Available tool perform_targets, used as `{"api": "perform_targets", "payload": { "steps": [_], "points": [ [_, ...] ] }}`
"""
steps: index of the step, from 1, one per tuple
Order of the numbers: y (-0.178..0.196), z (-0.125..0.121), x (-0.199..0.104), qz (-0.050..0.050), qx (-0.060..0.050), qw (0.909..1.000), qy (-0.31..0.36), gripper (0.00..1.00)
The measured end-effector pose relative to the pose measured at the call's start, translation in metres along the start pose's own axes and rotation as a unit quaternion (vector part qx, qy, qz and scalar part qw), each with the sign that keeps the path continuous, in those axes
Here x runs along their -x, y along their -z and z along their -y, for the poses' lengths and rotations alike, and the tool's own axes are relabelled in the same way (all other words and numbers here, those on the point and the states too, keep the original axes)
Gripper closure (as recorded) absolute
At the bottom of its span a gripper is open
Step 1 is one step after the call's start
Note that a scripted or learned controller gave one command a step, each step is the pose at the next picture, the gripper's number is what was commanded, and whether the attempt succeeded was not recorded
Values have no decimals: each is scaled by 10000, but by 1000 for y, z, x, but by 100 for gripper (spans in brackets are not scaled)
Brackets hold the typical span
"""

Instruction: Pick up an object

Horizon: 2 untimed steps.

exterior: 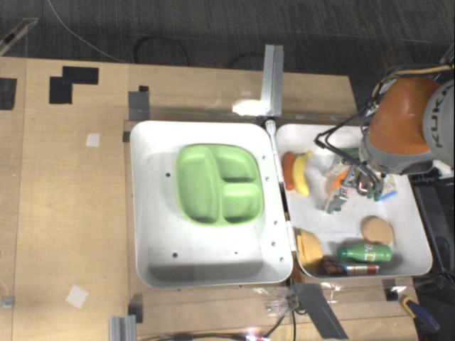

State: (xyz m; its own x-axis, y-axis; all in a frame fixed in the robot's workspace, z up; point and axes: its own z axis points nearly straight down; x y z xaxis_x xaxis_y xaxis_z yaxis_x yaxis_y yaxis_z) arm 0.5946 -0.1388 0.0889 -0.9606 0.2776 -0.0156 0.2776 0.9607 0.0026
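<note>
Orange-banded arm hangs over the right bin [419, 212], gripper [340, 194] apparently empty, its finger state unclear. Nearest, at nine o'clock, is the banana [301, 175]; descend squarely, then close.

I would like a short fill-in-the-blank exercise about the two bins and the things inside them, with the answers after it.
1. The green divided plate lies in the ____ bin.
2. The yellow banana lies in the right bin, near its ____ wall.
3. The bottle lying on its side has the colour ____.
4. The tool hangs over the ____ bin.

Missing words: left; left; green; right
</note>
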Motion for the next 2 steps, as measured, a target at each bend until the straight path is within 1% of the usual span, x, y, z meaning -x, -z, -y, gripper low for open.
{"api": "perform_targets", "payload": {
  "steps": [1, 2],
  "points": [
    [-2, -47, 35, -20, 0, 9995, -316, 0],
    [0, -47, 2, -8, 2, 9952, -977, 0]
  ]
}}
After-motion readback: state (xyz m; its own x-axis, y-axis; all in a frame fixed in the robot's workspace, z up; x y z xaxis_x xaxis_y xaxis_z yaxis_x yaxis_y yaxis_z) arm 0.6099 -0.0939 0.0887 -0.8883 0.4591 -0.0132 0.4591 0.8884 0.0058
